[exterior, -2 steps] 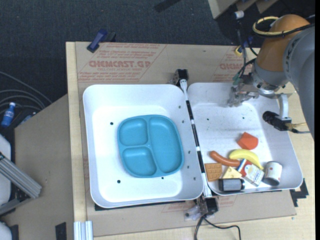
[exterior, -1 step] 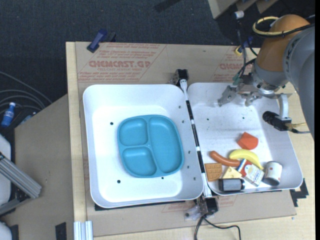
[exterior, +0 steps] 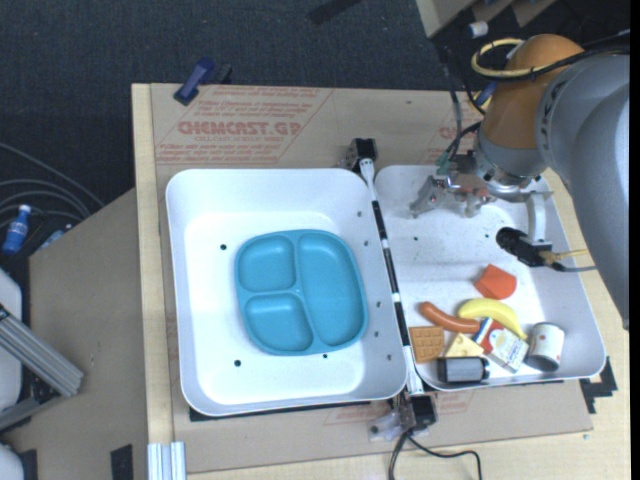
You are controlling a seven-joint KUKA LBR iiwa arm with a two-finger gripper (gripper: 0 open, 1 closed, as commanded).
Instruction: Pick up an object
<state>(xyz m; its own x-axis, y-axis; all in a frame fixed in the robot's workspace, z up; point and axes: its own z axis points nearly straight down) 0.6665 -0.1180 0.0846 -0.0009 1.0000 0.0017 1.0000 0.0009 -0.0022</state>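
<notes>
The banana lies in a tight crowd at the near end of the right bin. A sausage touches its left and an orange block sits just beyond it. A cracker, a black box and a white can are packed nearer the camera. Beyond the orange block the floor is bare. Far left of the banana, a blue plate takes the middle of the left bin, with bare floor around it.

The grey arm reaches in from the right, its orange-banded wrist bent down, gripper hanging low.
</notes>
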